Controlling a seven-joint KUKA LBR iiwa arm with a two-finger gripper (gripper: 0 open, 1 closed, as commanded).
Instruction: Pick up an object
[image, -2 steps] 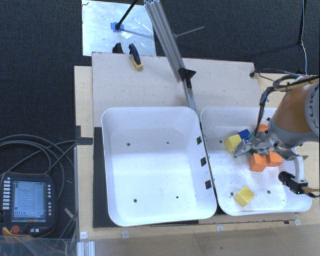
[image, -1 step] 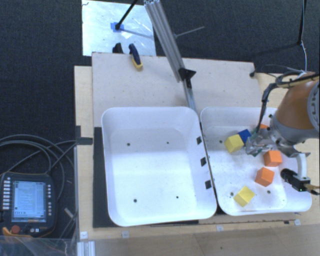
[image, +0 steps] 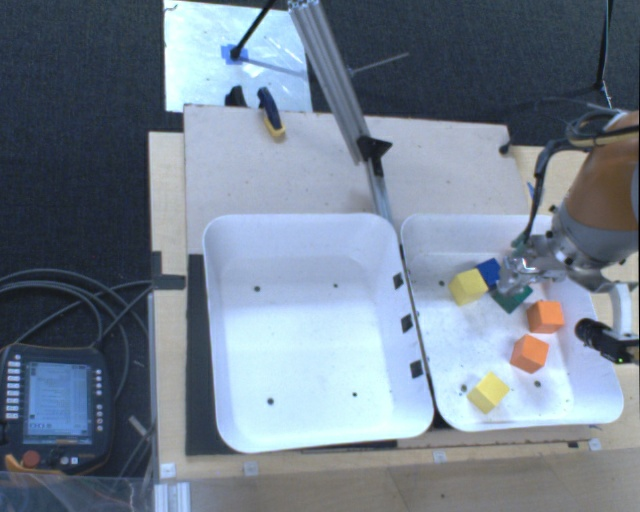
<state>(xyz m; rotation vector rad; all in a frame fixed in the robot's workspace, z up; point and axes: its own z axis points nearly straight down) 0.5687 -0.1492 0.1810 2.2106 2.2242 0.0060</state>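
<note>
The gripper (image: 519, 268) hangs low over the right bin (image: 590, 400), at about one o'clock from the bin's middle, directly above a tight cluster of blocks. Whether it is open, closed or gripping anything cannot be told from this angle.

Just at its nine o'clock sits a blue block (image: 489, 271), touching a yellow block (image: 467, 286) further toward eight o'clock. A green block (image: 514, 297) lies at the gripper's six o'clock, partly under it. An orange block (image: 545, 316) rests at four o'clock from the gripper, near the green one, and a second orange block (image: 529, 353) lies at six o'clock from the first. A second yellow block (image: 489, 391) sits apart near the bin's front rim, at seven o'clock from that.

The left bin (image: 225, 300) lies at nine o'clock, touching the right one. A control pendant (image: 55, 405) with cables rests off the bench, further toward nine o'clock.
</note>
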